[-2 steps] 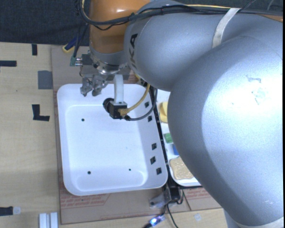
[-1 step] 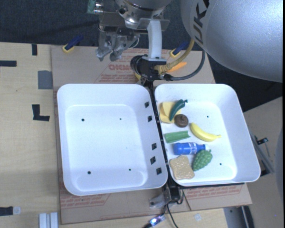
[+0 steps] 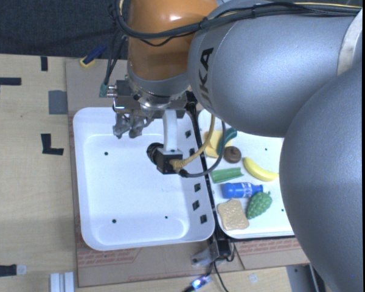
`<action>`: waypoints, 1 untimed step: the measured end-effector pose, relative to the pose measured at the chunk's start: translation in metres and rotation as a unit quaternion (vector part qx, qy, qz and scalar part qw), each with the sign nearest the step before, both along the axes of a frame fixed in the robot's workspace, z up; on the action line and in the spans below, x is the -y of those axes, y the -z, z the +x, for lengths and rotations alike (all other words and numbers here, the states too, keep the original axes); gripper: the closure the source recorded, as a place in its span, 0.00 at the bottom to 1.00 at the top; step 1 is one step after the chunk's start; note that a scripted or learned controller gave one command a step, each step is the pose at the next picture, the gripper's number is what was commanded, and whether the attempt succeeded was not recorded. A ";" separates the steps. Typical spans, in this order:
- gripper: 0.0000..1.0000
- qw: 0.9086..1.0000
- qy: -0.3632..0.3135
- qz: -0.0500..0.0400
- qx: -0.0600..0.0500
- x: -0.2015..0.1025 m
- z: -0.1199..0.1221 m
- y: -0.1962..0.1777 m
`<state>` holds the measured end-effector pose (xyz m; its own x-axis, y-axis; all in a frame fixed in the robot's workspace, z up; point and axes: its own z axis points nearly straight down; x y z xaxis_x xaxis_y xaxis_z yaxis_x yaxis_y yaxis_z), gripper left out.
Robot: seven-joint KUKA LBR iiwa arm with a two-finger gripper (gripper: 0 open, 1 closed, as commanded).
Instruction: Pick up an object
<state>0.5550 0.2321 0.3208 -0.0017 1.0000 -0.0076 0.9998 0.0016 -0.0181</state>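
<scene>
Tan bench (image 3: 24, 181) bears two bins. End effector (image 3: 129, 128) hangs over the left bin (image 3: 91, 224); grip state unclear. Objects lie at three o'clock, so swing there, centre over the banana (image 3: 260, 170).

Two bins sat side by side on the bench (image 3: 24, 181). The left bin (image 3: 97, 224) lay beneath the gripper (image 3: 129, 129), which hung over its far-left area. The right bin (image 3: 274, 227) held all loose items. A banana (image 3: 260, 170) lay right of a round nut-like item (image 3: 232, 154). A pea pod (image 3: 225, 174) lay left of the banana, with a bottle (image 3: 241, 190) nearer the camera than it. Nearest the camera, a cracker (image 3: 233, 214) lay left of a bumpy fruit (image 3: 259, 204), the two just beside each other.
</scene>
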 end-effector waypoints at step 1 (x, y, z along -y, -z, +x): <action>1.00 1.000 0.001 0.002 0.006 0.000 0.046 0.053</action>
